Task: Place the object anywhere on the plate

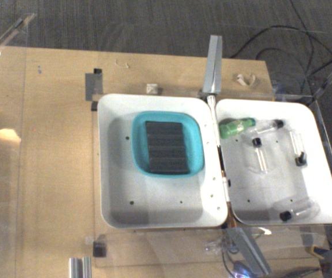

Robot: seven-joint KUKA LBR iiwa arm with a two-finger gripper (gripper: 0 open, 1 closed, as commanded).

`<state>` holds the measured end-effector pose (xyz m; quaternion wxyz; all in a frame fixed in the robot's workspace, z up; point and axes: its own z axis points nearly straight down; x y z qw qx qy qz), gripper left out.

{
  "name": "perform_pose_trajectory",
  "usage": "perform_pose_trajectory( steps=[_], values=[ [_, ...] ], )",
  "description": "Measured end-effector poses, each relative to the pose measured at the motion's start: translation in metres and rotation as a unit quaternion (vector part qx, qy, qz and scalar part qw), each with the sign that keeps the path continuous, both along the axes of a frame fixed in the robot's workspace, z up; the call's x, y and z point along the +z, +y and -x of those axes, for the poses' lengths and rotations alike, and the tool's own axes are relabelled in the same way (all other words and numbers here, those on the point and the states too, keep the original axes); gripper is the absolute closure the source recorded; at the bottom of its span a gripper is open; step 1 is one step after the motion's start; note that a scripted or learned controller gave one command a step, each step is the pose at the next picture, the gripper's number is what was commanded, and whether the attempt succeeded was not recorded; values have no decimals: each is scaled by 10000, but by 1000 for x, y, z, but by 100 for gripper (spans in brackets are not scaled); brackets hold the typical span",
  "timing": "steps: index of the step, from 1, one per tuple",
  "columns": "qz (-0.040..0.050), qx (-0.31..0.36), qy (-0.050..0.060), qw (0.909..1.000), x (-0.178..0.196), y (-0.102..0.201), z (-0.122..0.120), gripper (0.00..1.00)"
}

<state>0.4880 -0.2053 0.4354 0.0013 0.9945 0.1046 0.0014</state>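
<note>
Where bins meet, green object point(237, 127) lies beside teal plate point(167, 144)

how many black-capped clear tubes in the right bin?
4, though clear plastic is hard to trace, so more may be missed: one by the green object at top, one centre-left, one right, one at the bottom edge.

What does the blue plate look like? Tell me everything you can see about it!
The plate is turquoise, squarish with rounded corners and a raised rim, and looks like plastic. It lies flat in the left bin, toward the far side, close to the wall shared with the other bin. A dark grey ribbed rectangular pad covers most of its middle, tilted slightly. Nothing else touches it.
</note>
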Motion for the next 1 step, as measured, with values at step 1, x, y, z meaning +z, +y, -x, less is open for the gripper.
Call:
perform_pose_trajectory(
  steps=[1],
  values=[
    [-5,-22,8,10000,-33,0,0,0]
  ],
)
